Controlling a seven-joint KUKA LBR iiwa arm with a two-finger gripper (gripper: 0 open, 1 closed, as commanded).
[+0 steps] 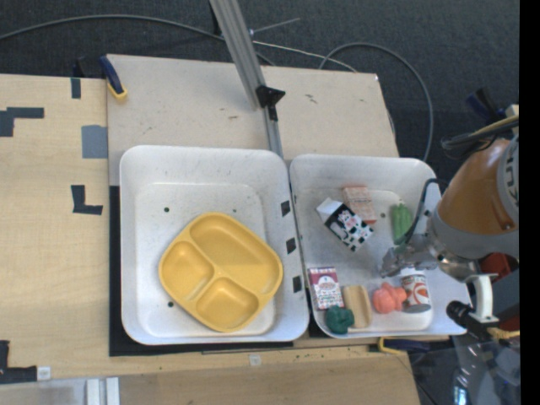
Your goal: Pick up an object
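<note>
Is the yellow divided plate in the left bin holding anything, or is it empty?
Empty. The yellow divided plate lies flat in the left bin, and all three compartments show bare yellow surface.

No print can be read: the small red packet [325, 287] left of the pincer [398, 261] carries only blurred marks.

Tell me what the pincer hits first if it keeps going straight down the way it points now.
Probably the orange-and-white can: the pincer hangs in the right bin, just above and left of it. The pink lumpy toy lies beside the can and could be touched instead; depth is unclear from this slanted view.
</note>
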